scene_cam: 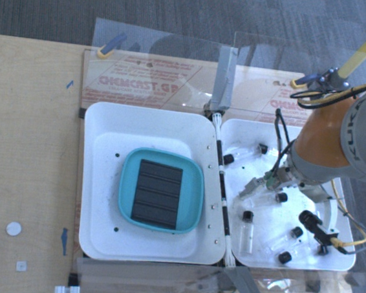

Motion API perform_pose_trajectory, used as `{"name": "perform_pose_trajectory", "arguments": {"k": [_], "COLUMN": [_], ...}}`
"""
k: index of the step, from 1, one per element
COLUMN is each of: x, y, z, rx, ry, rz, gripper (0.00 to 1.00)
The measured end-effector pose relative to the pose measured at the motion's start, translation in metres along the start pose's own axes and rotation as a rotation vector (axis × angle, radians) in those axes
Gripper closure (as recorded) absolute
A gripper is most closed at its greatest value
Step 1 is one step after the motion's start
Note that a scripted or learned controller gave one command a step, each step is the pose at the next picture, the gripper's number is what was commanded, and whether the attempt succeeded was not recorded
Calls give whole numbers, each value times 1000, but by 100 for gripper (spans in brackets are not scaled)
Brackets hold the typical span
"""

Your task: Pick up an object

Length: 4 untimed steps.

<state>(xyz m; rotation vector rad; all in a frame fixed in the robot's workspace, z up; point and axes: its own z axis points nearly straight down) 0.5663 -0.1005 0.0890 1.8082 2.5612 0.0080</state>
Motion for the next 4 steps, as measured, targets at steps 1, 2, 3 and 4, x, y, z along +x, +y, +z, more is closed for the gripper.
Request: {"name": "perform_pose_trajectory", "arguments": {"k": [1, 2, 3, 4], "x": [-31, -33, -44, -63], "y": [69, 73, 93, 86], "z": [1, -11, -38, -18], "rx": [39, 23, 2, 3], "ry": [18, 3, -3, 1], "rz": [-83, -86, -213, -380], "gripper": [0, 100, 100, 100]}}
